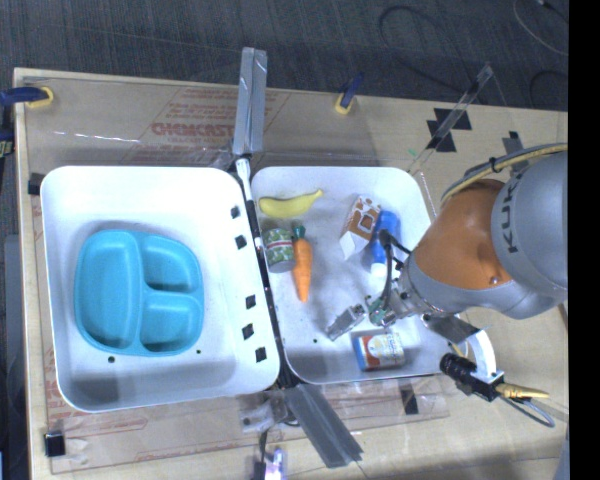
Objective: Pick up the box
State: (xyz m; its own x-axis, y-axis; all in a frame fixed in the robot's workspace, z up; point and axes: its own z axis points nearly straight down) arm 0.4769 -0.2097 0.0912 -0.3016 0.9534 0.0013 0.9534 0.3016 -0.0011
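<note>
The box point(360, 218) is a small brown and white carton lying in the right bin point(416, 190), toward its back, beside a blue and white bottle point(383, 240). My gripper point(348, 320) hangs low over the bin's front middle, below the box and well apart from it. Just right of the gripper lies a small red and white labelled container point(381, 349). The grey arm with its orange band point(458, 250) reaches in from the right, covering the bin's right side.
A banana point(289, 203), a green-labelled can point(278, 247) and a carrot point(302, 269) lie along the right bin's left side. The left bin point(60, 193) holds a blue divided tray point(138, 290). A divider with black clips point(252, 268) separates the bins.
</note>
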